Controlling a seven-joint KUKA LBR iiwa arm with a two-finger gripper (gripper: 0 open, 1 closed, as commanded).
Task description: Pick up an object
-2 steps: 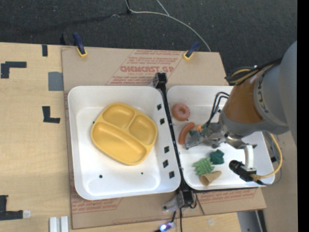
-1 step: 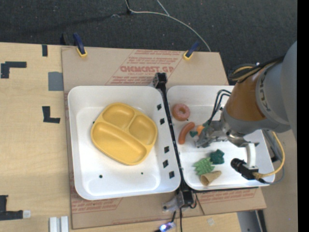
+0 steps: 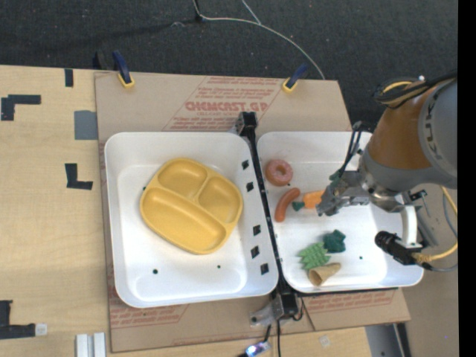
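Two white bins (image 3: 119,162) were parked together, toys dumped in the right one. The pincer (image 3: 329,201) was hung low by the toy carrot (image 3: 312,198); its state couldn't be told.

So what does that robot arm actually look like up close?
The arm is bulky and rounded, grey with a broad orange band above the wrist. Thin yellow and black cables loop around its upper and lower sides. At its end sits a small dark metal pincer, with a black cylindrical part and a white bracket beside it.
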